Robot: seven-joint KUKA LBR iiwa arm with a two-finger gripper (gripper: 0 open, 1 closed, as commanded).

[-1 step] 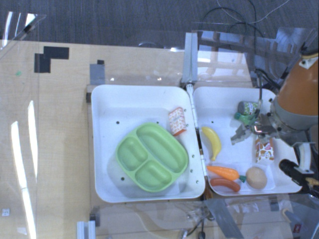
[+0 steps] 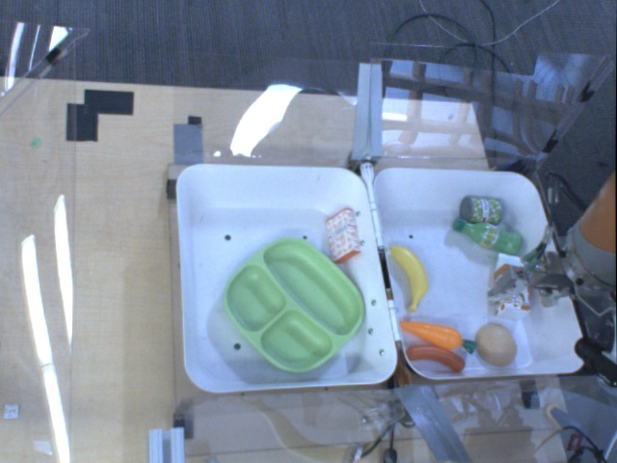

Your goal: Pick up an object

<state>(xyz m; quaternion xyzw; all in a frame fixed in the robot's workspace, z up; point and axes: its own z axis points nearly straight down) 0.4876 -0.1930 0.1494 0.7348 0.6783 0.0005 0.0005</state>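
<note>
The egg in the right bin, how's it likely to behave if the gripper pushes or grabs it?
The egg looks rounded and smooth, so it would probably roll when nudged and may slip between flat fingers. It lies close to the sausage and the bin wall, which might stop it.

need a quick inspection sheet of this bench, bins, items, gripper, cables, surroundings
surface: wooden bench bearing a left bin and a right bin, both white, side by side
job's things, left bin: green divided plate; small red and white packet leaning by the right wall
job's things, right bin: banana, carrot, sausage, egg-like ball, green bottle, grey can, small printed carton
clutter: black tape marks on the bench
gripper: gripper at the right bin's right edge, near the carton; finger state unclear
cables: thin cables above the bins; more at the bottom edge
surroundings: dark carpet; clear panels with glare
</note>
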